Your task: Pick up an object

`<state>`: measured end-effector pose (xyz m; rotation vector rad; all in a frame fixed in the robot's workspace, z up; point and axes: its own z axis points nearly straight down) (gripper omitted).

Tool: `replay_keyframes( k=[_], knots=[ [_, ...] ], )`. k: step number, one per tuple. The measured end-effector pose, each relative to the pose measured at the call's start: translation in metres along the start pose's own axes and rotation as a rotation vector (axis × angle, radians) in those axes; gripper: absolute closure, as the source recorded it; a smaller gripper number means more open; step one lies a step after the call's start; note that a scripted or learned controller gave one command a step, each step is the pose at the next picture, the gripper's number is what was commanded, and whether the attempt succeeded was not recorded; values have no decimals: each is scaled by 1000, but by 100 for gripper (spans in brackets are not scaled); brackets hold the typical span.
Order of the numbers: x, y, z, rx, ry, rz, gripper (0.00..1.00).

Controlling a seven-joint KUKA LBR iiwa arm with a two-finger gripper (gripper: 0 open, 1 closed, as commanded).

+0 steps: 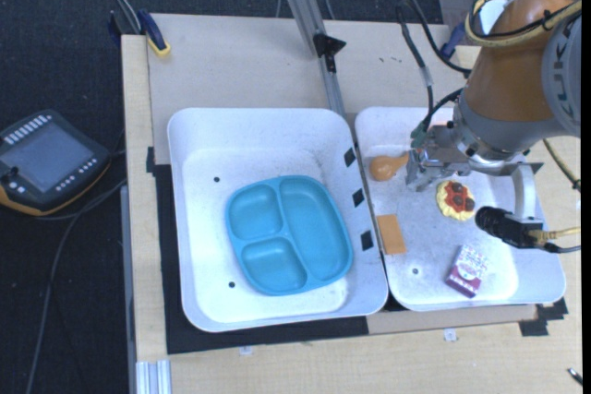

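In the right white bin (pixel 526 286), end effector (pixel 427 169) low beside small orange pear-shaped toy (pixel 388 167); open or closed impossible to tell. Probably light, hard plastic, smooth and apt to roll: best pinched across rounded belly. Nearby: flat orange block (pixel 391 233), pizza-patterned round toy (pixel 455 199), purple packet (pixel 469 269).

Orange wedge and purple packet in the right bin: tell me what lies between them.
Camera view: bare white bin floor between orange wedge and purple packet.
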<state>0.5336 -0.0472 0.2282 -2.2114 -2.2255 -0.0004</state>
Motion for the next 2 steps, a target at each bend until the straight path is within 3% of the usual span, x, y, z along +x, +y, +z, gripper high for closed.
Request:
replay_keyframes(
  k=[2],
  knots=[
    [111, 16, 5, -3, -1, 1, 100]
  ],
)
